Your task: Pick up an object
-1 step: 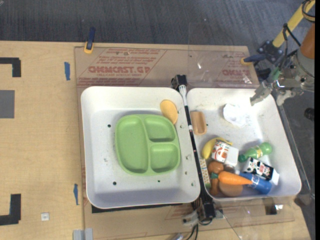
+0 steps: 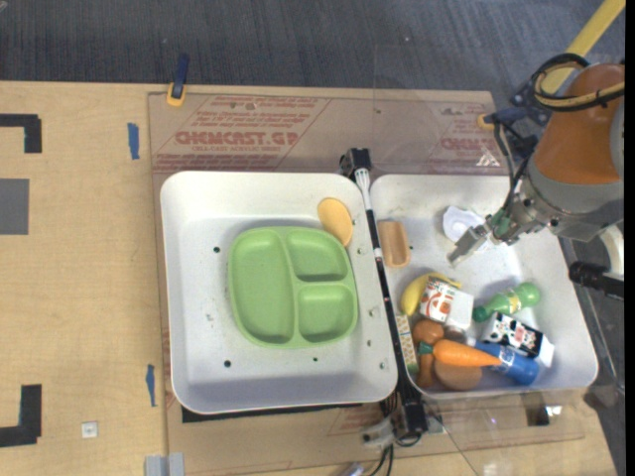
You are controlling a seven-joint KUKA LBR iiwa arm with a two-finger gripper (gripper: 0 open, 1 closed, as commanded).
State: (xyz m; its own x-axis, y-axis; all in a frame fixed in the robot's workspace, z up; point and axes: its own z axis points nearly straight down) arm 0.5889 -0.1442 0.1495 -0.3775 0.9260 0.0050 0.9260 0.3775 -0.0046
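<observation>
At the far left you see the pale wooden surface [image 2: 79,266], marked with black tape corners and short blue tape strips; dark carpeted floor [image 2: 298,18] runs along its far edge. A sheet of brown printed cardboard [image 2: 238,132] lies under the bins. The left bin [image 2: 189,296] is shallow, white and round-cornered, and it carries a matte green divided plate [image 2: 293,286] with three compartments, near its centre. A smooth yellow oval piece [image 2: 336,218] sits by that bin's far right corner. Just across the black divider, a tan bread-like block [image 2: 394,242] lies along the right bin's [image 2: 571,325] left edge. Toward that bin's near edge you find a cluster of toy food: a small carton [image 2: 448,305], an orange carrot [image 2: 466,354], a green piece [image 2: 521,296] and a blue-capped bottle with a cow pattern [image 2: 518,345]. The end effector [image 2: 476,238] hovers over the bin's far half, beside a small white object [image 2: 458,222]; you cannot tell whether it is parted or closed.
</observation>
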